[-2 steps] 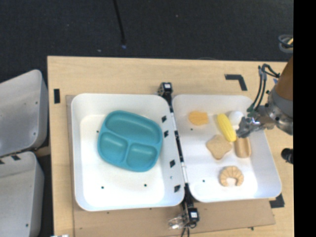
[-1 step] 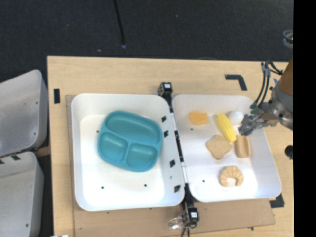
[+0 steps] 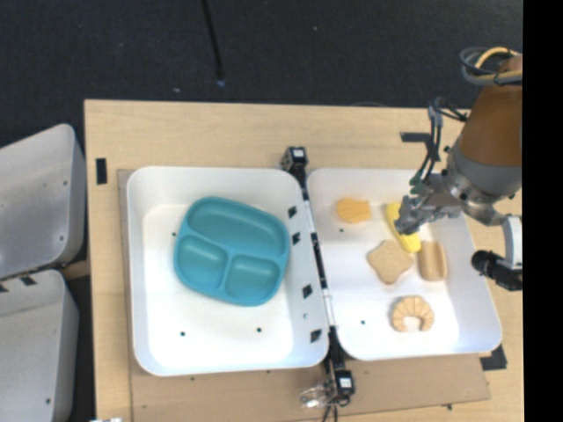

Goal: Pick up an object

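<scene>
The grey two-finger gripper (image 3: pixel 410 219) sits low over a yellow block (image 3: pixel 401 234); its finger spread cannot be told.

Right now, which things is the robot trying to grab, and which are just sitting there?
For the job:
gripper, right over the yellow piece
orange piece
toast slice
bread roll
croissant

Just sitting there:
blue divided plate
left bin
right bin

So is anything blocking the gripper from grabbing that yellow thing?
Nothing visible does. The gripper is right over the yellow object, partly covering it. The bread slice and the bread roll lie just beside it, close enough to get bumped.
</scene>
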`<state>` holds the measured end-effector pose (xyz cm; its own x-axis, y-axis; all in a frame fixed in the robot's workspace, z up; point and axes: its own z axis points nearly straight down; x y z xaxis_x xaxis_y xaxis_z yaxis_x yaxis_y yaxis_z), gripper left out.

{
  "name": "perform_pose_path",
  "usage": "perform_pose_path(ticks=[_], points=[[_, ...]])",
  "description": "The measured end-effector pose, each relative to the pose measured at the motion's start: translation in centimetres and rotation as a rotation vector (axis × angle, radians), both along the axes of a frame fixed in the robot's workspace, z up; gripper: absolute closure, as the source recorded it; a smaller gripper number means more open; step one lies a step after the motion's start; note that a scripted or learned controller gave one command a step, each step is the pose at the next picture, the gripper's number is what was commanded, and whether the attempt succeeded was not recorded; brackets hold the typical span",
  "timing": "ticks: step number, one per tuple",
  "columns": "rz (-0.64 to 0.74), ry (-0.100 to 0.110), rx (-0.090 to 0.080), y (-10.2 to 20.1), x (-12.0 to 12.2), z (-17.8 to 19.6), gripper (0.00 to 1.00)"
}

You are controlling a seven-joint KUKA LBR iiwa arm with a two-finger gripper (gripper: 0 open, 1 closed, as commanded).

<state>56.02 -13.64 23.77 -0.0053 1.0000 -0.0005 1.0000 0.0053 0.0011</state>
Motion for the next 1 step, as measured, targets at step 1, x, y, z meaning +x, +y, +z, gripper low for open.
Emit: perform_pose_path(ticks=[1], points=[[0.002,0.001,0.002,6.09,0.29,-0.25,1.00]])
